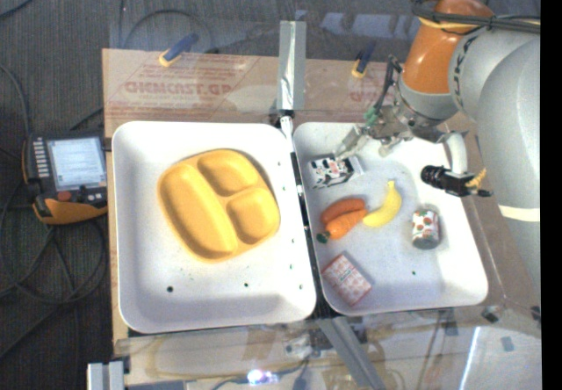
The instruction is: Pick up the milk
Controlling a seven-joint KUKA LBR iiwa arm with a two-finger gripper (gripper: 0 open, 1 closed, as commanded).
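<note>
You have not picked up the milk yet, as far as I can judge.

Starting at the left, the left bin [132, 292] carries a yellow tray [219, 202] with three compartments, sitting near the bin's middle; nothing else lies there, and it plays no part in the job.

The two bins meet at a shared rim, and just right of that rim, in the right bin [465, 287], the milk [334, 170] lies near the far-left corner. It is a small carton with a dark printed face, close to the bin's left wall and close to the far wall. That leaves you little room on those two sides; the open approach is from above or from the bin's middle.

Nearer the middle, a carrot [342, 218] and a banana [385, 206] lie touching or almost touching, just on the near side of the milk. A red packet [345, 279] sits toward the near-left corner, and a small can [425, 228] toward the right wall.

The tool [373, 127] hangs over the far edge of the right bin, just right of the milk and apart from it. Nothing sits between its fingers, but I cannot tell how wide they stand.

What is left: close in on the milk, grip it and lift.
</note>
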